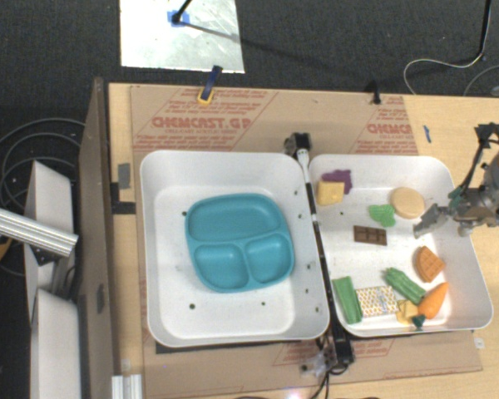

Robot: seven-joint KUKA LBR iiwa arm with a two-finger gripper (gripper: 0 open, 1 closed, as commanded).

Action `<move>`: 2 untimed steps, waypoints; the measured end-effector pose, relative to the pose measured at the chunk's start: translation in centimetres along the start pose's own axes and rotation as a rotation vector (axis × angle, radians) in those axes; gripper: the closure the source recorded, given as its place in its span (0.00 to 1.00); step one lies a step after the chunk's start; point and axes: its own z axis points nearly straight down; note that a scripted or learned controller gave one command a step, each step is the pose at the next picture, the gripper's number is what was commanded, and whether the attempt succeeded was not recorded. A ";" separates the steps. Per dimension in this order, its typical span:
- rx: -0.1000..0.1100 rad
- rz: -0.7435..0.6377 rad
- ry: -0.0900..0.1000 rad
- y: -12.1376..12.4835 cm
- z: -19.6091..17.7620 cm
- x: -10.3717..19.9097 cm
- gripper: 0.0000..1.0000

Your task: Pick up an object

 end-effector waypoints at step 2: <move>-0.015 0.001 -0.013 -0.7 11.3 1.2 0.00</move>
